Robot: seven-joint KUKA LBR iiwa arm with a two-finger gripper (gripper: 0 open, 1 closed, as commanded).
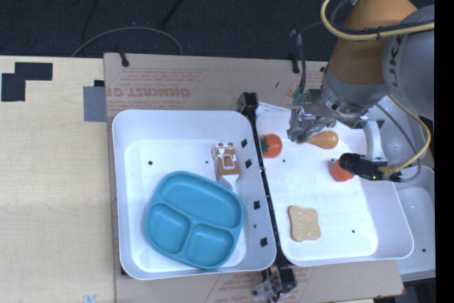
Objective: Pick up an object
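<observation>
- The pale wooden surface (50,174) lay at the far left, with a sheet of brown cardboard (177,85) under both bins.
- The left bin (131,138) held a blue divided plate (193,219) toward its 6 o'clock corner, and a small orange-and-white toy (226,160) stood against the 3 o'clock wall, just beside the plate's upper rim.
- In the right bin (386,238), a red tomato-like ball (270,145) sat at 9 o'clock, close to the dividing wall.
- A tan slice of toast (304,223) lay flat toward 6 o'clock, well apart from the rest.
- The gripper (306,130) hung over the bin's 12 o'clock area; whether it was spread or closed could not be told.
- An orange, smooth, oval object (324,140) lay just beside the gripper, its long axis running from 9 to 3 o'clock with a slight tilt, its narrower end toward 9 o'clock.
- A second small red ball (341,170) rested at 3 o'clock, touching a black part of the arm.
</observation>
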